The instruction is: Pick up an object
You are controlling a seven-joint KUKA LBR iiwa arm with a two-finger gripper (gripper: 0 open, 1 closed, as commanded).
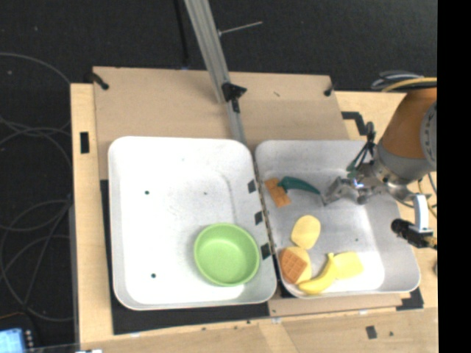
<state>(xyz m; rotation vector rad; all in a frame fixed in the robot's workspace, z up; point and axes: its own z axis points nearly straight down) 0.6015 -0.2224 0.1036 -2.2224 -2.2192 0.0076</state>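
Left bin (147, 197): green bowl (227, 254) near its front right corner. Right bin (383, 271): orange block (277, 193) by the left wall with a teal tool (300, 186) just beside it. Below them a yellow potato-like piece (305, 232), waffle piece (294, 264), banana (321, 279), yellow block (349, 265) clustered near the front. My gripper (340, 191) sits low in the right bin, right of the teal tool. Can't tell if my fingers are apart or together; nothing visibly between them.

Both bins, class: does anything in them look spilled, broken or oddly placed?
Nothing stands out. The green bowl sits upright in the left bin. The food pieces, including a waffle and banana, lie loose in the right bin, with the gripper over them.
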